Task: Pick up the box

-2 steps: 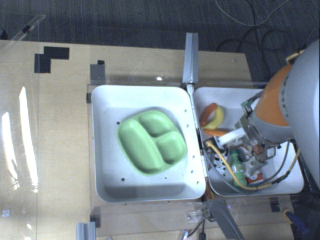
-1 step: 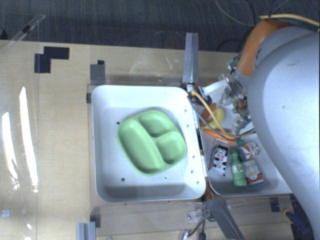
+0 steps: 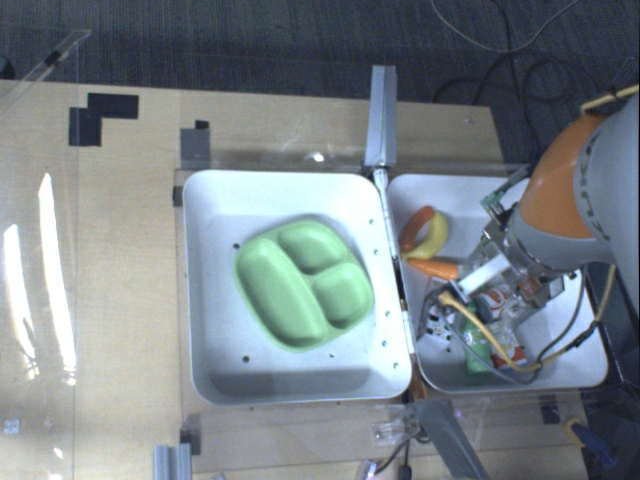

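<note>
My gripper (image 3: 497, 313) hangs low over the front half of the right bin (image 3: 590, 368), with the grey arm and its orange band reaching in from the right. Right beneath it, near the bin's front wall, lies a small green box (image 3: 477, 356) with red marks, partly hidden by the gripper and the yellow cable. I cannot see whether the gripper touches the box.
The right bin also holds a yellow and orange banana-like toy (image 3: 428, 230) at the back left, an orange carrot (image 3: 433, 267) and a small black-and-white item (image 3: 433, 319). A green divided plate (image 3: 303, 282) lies in the left bin (image 3: 210, 208).
</note>
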`<state>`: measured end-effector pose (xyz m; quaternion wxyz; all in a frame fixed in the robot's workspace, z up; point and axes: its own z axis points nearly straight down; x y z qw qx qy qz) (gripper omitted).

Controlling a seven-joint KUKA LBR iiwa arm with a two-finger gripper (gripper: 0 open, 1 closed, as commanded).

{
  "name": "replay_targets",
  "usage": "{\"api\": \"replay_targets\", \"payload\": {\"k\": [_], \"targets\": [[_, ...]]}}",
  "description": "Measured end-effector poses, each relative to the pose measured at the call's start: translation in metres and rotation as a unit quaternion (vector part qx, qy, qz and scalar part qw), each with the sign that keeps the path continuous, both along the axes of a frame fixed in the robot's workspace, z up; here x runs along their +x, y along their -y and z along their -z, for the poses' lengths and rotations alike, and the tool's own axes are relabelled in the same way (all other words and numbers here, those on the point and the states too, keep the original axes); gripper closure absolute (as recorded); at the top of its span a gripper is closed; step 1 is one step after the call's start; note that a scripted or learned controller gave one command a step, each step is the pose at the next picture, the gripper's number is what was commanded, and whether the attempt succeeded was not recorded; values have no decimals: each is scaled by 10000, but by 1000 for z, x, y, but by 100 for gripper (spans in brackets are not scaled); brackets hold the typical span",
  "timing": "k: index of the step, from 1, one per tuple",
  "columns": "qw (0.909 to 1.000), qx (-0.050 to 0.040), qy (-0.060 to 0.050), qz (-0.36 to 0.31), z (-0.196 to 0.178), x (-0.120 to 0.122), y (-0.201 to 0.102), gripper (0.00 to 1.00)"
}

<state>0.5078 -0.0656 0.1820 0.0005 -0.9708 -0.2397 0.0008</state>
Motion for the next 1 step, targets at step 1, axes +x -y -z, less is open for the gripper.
{"api": "replay_targets", "payload": {"k": [1], "targets": [[10000,-1,-8,-25,-7,2,-1,100]]}}
